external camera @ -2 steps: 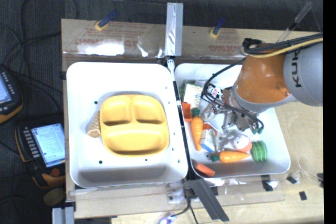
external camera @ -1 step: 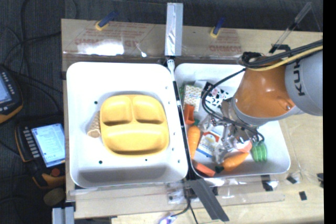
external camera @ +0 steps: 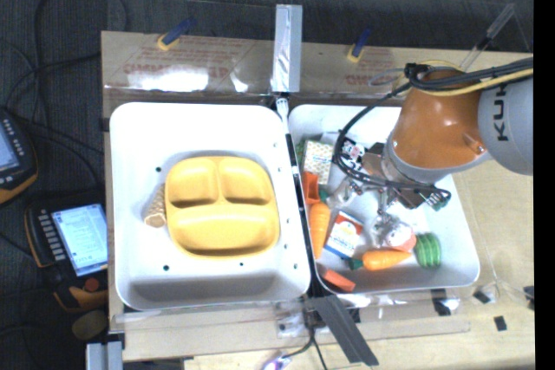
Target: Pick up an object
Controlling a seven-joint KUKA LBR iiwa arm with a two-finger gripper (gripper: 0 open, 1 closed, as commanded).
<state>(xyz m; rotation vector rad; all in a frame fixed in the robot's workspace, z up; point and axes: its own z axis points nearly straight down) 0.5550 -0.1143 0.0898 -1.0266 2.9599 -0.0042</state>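
Observation:
My gripper hangs low in the right bin, under the arm's orange band. It is just above a small white and red toy. Below it lies an orange carrot, with a green round toy to the right. A red and white box lies to the left of the gripper. Nothing is visibly lifted from the bin.
A second carrot, a green dotted box and a small red piece crowd the right bin's left side. The left bin holds a yellow divided plate and a tan cone. A divider wall separates the bins.

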